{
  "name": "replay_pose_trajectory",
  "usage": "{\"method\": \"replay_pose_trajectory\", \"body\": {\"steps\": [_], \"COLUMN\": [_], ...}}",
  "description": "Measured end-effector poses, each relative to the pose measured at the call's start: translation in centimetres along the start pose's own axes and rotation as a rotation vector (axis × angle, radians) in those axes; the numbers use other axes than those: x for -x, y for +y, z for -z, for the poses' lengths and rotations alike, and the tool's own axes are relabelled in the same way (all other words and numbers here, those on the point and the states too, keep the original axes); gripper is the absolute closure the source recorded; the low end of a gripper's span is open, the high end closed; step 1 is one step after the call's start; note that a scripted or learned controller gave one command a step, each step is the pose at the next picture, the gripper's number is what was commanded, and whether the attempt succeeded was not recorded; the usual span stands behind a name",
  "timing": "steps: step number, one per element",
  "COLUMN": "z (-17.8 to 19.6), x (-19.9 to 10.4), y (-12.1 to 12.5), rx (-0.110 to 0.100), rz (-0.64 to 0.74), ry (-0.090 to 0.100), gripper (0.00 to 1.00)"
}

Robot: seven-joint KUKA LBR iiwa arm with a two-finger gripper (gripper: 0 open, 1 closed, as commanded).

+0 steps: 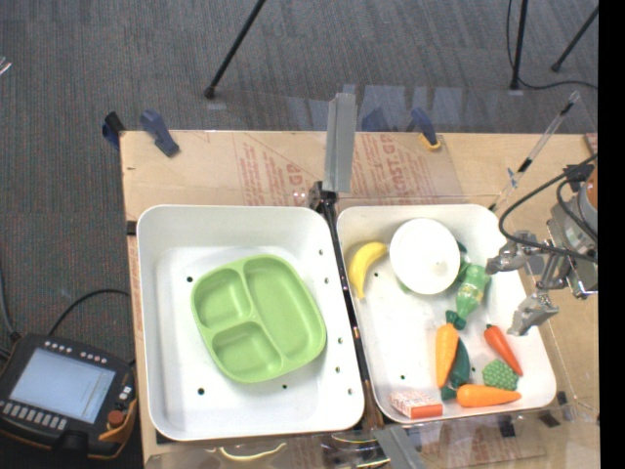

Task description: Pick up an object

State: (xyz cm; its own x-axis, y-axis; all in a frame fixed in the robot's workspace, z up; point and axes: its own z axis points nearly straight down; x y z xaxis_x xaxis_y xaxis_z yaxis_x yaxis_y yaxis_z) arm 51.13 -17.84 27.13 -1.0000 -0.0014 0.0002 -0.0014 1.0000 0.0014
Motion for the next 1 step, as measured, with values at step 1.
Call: {"method": "replay_pose_trajectory", "body": {"steps": [1], "z": [-14.05], "x": [-1.02], "y": [-3.1], "rx": [0.006], "rz": [0.061], "ry": [0.012], "gripper": [0.0]}}
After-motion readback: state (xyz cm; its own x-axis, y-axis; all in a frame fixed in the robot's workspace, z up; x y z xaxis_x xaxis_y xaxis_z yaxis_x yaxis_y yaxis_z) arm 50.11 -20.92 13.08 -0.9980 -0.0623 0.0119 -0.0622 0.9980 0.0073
